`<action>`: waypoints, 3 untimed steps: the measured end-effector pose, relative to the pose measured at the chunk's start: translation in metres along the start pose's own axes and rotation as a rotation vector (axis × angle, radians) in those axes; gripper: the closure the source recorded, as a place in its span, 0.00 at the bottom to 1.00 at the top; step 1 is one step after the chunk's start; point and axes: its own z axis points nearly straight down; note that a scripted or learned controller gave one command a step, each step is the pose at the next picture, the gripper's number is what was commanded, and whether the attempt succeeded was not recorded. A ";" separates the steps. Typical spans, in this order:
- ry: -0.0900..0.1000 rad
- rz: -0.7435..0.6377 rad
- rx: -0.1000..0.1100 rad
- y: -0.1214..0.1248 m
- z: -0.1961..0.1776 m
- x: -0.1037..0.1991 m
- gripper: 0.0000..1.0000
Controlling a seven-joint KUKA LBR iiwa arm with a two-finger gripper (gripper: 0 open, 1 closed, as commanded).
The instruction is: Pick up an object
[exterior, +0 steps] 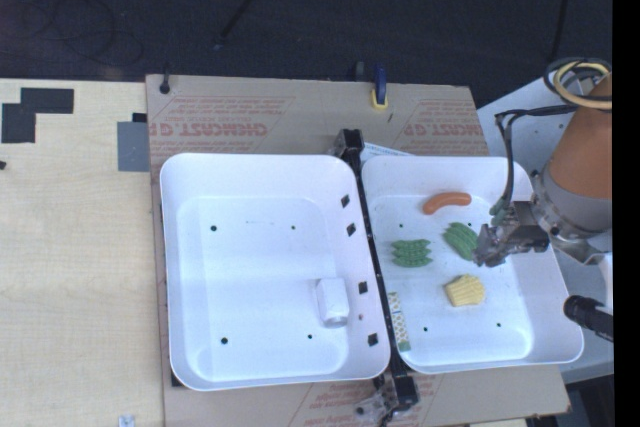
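The left bin (200, 205) holds one thing: a white cup (332, 301) lying on its side at about 4 o'clock on the floor, close to the wall shared with the next bin.

A black clip strip (362, 245) runs between the two bins.

The right bin (520, 340) holds four items. A ridged green piece (411, 253) lies left of centre, at about 9 o'clock. An orange sausage (446, 202) lies at about 12 o'clock, near the far wall. A second green piece (461, 239) sits near the middle, just right of the first and apart from it. A yellow corn (464, 291) lies at about 5 o'clock from the bin's centre, apart from the greens.

The gripper (492, 250) hangs at about 3 o'clock in the right bin, just beside the right end of the second green piece; whether it touches it I cannot tell. Whether the gripper is wide or narrow I cannot tell either; nothing is seen held. The arm (585, 165) comes in from the right edge.
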 end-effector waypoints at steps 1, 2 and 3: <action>0.001 0.001 0.001 -0.032 0.061 -0.035 1.00; -0.002 -0.004 -0.008 0.097 0.046 0.061 1.00; -0.006 0.009 -0.008 0.034 -0.037 -0.097 1.00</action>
